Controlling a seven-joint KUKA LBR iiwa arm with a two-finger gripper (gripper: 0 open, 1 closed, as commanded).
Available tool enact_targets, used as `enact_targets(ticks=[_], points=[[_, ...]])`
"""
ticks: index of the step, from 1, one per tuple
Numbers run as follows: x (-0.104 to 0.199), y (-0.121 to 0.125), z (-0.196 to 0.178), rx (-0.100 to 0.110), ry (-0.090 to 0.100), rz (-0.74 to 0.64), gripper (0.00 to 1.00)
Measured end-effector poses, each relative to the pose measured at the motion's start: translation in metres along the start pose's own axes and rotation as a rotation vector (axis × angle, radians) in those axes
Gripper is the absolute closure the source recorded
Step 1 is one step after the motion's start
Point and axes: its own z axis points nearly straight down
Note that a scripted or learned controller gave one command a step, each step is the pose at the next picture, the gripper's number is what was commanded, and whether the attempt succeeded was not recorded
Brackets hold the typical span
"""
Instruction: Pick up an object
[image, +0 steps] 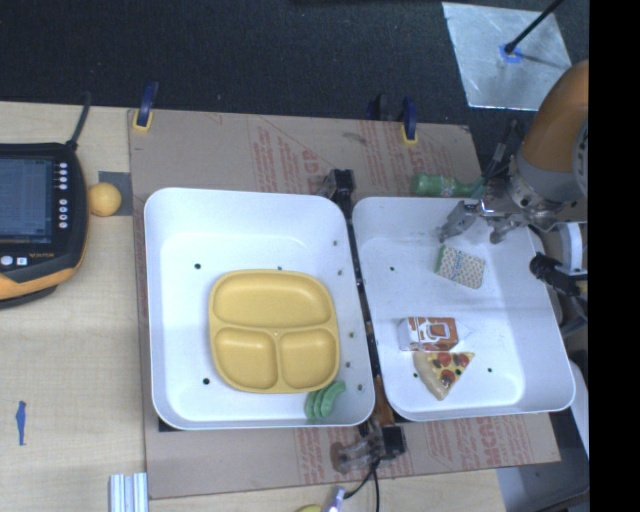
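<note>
Two white bins sit on the worktop; the hand (478, 222) hovers spread and unladen over the right bin (540, 395), just above the patterned square packet (461, 266). Approach step; next, descend and clamp.

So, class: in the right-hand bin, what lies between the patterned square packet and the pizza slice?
In the camera view, a small white carton lies between the patterned packet and the pizza slice.

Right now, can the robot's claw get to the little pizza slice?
Probably yes. The pizza slice lies flat in the right bin, uncovered, with the small carton just behind it. The gripper hangs over the same bin's far end.
</note>
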Motion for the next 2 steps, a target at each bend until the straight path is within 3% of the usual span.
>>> enact_targets(ticks=[1,2], points=[[-0.002,-0.037,0.025,0.004,-0.001,0.0,0.0],[-0.003,-0.037,0.014,0.004,-0.001,-0.001,1.0]])
